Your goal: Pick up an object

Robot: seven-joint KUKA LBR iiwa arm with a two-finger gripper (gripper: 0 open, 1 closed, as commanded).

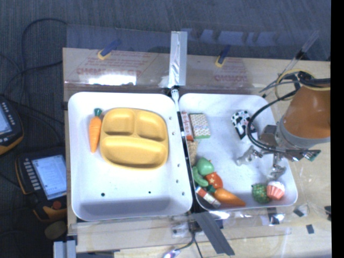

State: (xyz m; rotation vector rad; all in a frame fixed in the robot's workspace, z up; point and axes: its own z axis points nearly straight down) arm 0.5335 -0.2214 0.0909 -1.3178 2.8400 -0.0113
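My gripper (pixel 261 163) hangs over the right bin (pixel 226 102), near its right side, below the orange band of the arm (pixel 309 112). Its two metal fingers (pixel 244 157) stand wide apart, open, with bare white bin floor between them. A pink-and-white cupcake toy (pixel 276 190) and a green broccoli-like toy (pixel 260 193) lie just below the right finger. A black-and-white toy (pixel 240 121) sits above the left finger. A patterned box (pixel 199 126) lies at the bin's upper left.
A green pepper (pixel 203 167), red pieces (pixel 213 180) and an orange carrot-like toy (pixel 230 198) crowd the right bin's lower left. The left bin (pixel 123 203) holds a yellow divided tray (pixel 134 137) and a carrot (pixel 95 131). Cables (pixel 269 107) loop beside the arm.
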